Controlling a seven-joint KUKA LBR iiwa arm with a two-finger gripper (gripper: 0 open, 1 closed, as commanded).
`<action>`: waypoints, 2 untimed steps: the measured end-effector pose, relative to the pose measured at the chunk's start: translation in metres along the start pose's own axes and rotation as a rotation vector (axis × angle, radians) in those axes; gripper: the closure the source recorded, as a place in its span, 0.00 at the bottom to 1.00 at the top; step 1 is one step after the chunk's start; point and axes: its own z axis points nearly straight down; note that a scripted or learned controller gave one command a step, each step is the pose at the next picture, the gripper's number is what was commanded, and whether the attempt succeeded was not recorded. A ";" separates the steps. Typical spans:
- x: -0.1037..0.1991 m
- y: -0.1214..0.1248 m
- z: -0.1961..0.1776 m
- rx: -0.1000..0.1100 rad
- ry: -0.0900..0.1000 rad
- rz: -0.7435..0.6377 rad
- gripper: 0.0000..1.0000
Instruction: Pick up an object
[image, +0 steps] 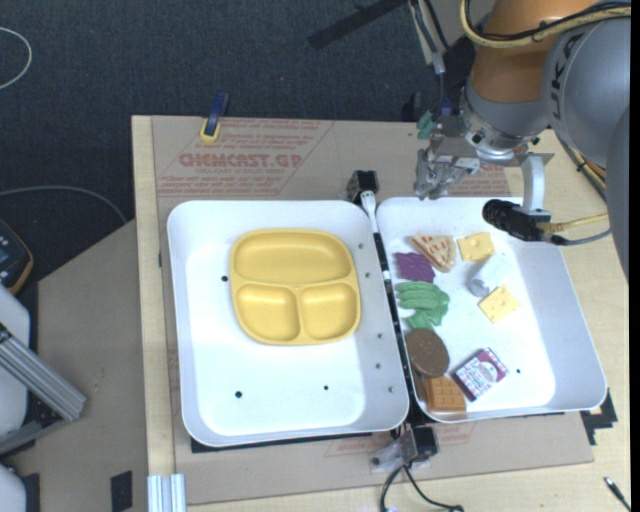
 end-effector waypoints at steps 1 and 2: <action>0.056 0.004 0.008 0.002 0.000 0.000 1.00; 0.044 -0.003 0.026 0.004 -0.002 0.006 1.00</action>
